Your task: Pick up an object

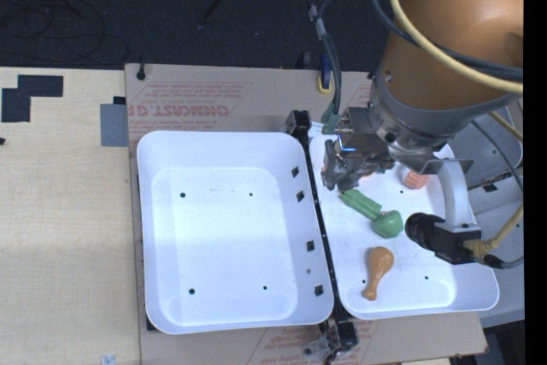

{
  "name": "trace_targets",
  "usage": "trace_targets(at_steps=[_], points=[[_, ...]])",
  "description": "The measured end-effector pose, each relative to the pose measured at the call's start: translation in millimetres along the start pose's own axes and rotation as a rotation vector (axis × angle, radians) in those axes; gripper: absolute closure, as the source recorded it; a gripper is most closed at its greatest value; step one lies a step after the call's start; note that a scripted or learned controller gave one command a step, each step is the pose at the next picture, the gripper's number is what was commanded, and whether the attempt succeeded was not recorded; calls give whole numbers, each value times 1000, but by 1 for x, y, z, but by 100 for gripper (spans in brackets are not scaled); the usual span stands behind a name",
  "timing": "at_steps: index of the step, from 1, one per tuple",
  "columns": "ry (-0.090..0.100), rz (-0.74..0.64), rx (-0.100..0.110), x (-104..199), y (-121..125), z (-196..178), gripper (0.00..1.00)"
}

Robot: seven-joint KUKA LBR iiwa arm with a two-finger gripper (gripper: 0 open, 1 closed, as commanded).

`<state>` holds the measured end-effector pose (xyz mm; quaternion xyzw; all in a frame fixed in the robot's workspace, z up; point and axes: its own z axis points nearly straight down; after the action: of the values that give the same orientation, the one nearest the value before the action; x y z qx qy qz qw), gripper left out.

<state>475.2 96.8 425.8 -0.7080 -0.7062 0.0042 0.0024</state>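
Tool [342, 175] low in right bin [479, 299], finger state cannot be told, just beside near end of green pin-shaped toy [373, 213]; risk: grazing that rounded end and shoving it toward orange drumstick toy [377, 271], closing on nothing.

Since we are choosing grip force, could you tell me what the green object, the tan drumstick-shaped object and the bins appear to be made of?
Green object: probably plastic or rubber, with a smooth, uniform colour and slight sheen. Tan drumstick-shaped object: likely moulded plastic, glossy and toy-like. Bins: seemingly thin white plastic, smooth with rounded moulded rims.
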Motion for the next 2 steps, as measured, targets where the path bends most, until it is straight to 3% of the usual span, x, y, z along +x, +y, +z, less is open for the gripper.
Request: trace_targets(at_steps=[1, 2], points=[[1, -4, -6, 3, 0, -14, 100], [2, -6, -8, 42, 0, -43, 100]])
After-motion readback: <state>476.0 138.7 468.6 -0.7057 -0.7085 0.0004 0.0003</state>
